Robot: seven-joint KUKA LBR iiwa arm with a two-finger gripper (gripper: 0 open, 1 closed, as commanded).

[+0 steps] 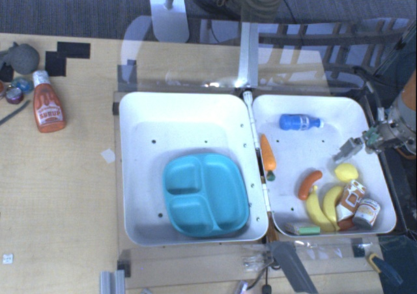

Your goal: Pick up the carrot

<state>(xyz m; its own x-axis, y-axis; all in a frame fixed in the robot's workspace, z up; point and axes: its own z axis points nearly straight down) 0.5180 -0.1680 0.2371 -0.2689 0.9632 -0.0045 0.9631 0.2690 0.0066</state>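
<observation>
Left of our gripper [352, 147], well apart, the carrot [267, 154] lies slim and orange, green end nearest us, tight along the right bin's [296, 107] left wall. Bare white floor lies between them. Whether it is open, we cannot tell.

A pale wooden tabletop [71, 188] carries two shallow white bins, left bin [137, 175] and right bin [365, 117], side by side. At its left edge lie a red sauce bottle [48, 107], black patches [65, 56] and what may be a grey ball [23, 58].
</observation>
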